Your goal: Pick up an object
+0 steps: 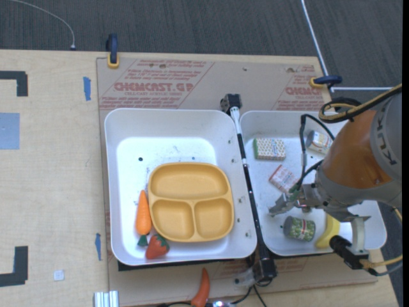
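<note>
As seen, can just below claw

The grey arm with its orange band comes in from the right and bends down low, its gripper pointing left at the end.

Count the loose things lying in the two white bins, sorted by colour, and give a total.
Orange: 2, divided tray and carrot
Red: 1, strawberry
Green: 2, can and small box
Yellow: 1, banana
White and red: 1, packet
Total: 7
</note>
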Robot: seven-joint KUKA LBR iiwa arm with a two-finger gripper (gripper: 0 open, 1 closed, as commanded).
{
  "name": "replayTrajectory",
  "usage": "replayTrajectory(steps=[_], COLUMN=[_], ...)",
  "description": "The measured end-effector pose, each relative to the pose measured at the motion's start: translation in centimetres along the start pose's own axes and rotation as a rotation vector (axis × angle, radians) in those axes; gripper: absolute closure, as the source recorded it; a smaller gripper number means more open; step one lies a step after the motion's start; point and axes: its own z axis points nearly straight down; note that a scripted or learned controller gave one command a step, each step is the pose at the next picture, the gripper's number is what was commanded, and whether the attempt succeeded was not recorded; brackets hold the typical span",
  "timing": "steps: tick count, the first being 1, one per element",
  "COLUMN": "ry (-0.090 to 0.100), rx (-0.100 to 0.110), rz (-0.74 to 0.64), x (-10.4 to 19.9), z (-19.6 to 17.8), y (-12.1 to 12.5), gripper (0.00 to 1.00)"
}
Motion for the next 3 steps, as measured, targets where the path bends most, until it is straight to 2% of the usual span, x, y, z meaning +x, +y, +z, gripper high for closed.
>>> replayTrajectory(steps=[1, 2, 3], ry=[-0.003, 0.001, 0.0], rx=[-0.004, -0.001, 0.0], rz=[0.002, -0.001, -0.001], x=[-0.1, 5.3, 5.2], z=[-1.1, -9.2, -9.2], y=[0.1, 0.1, 0.1], gripper=[1.0, 1.0, 0.0])
